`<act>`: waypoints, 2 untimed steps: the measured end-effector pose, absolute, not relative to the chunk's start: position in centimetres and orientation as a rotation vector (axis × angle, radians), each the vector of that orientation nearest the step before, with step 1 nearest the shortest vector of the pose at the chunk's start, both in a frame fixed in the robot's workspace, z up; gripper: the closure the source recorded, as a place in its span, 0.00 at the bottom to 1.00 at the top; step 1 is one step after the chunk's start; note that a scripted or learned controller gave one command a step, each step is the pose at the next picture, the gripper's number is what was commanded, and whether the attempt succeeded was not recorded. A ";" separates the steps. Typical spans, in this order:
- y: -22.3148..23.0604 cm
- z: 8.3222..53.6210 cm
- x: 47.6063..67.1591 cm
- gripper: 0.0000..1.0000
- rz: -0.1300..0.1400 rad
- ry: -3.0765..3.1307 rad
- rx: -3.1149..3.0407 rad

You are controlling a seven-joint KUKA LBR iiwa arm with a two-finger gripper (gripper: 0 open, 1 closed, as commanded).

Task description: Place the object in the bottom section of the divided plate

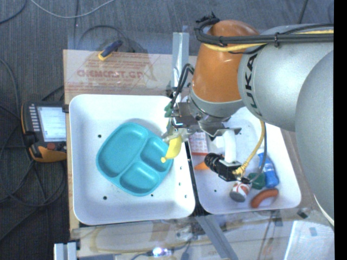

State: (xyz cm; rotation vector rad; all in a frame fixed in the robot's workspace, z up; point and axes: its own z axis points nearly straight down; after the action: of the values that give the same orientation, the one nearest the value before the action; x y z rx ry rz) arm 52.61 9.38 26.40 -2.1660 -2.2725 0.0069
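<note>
Presently, camera view, single entry.

Arm (282,64): grey, orange band above the wrist, reaching in from the right over the seam between the two bins, wrist turned downward.

End effector (177,134): poised over the right edge of the left bin (81,199), closed narrowly on the upper end of a yellow banana-shaped toy (172,148).

Yellow banana-shaped toy: hanging tilted, lower tip toward the left, over the right rim of the plate, clear of the bottom section.

Teal divided plate (122,148): three sections, lying flat in the middle of the left bin.

Right bin (217,202), contents:
- white cylinder (230,145)
- blue item (269,173)
- green item (259,182)
- red sausage-shaped toy (264,197)
- small ball (237,192)
- orange scrap (199,166)

Counter (73,223): printed cardboard sheet (108,75) behind the left bin.

Handheld screen unit (44,129): just beside the left bin.
</note>
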 end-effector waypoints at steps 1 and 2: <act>14.0 26.5 54.6 1.00 0.008 -2.232 -2.209; 13.9 27.3 54.6 1.00 0.016 -2.233 -2.210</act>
State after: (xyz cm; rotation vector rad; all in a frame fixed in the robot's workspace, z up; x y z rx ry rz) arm 54.58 13.90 27.28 -2.2096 -2.2334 0.0161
